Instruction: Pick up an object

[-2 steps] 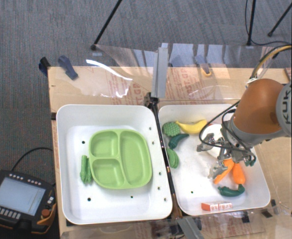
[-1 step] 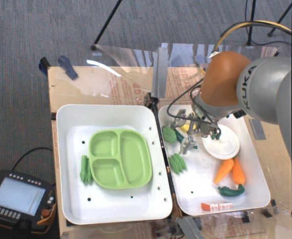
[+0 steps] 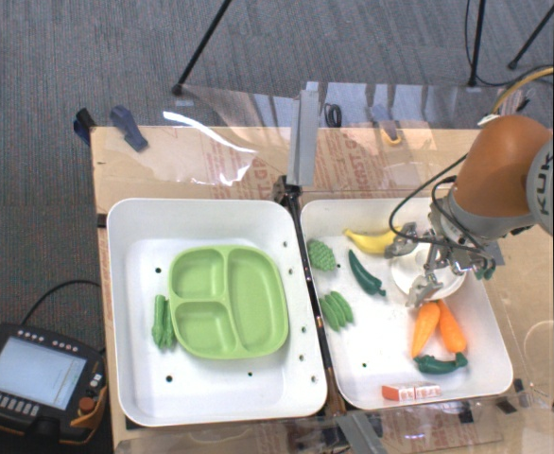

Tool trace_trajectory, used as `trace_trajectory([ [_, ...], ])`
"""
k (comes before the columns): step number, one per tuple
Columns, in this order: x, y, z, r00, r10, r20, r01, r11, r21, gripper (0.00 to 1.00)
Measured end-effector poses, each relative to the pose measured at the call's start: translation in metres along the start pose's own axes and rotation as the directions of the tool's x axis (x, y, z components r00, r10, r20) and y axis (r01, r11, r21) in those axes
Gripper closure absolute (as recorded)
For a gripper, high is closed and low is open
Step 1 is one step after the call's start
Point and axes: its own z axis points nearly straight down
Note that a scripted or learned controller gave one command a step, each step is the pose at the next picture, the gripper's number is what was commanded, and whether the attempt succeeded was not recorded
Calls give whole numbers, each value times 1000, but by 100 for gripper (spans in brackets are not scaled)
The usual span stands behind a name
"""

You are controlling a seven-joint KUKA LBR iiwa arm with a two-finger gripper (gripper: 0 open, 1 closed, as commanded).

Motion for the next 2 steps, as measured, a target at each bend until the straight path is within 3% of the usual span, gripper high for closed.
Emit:
trace_trajectory([
  [1, 93, 22, 2, 992, 123, -3, -123, 992, -3, 0],
  [2, 90, 24, -9, 993, 116, 0, -116, 993, -4, 100],
])
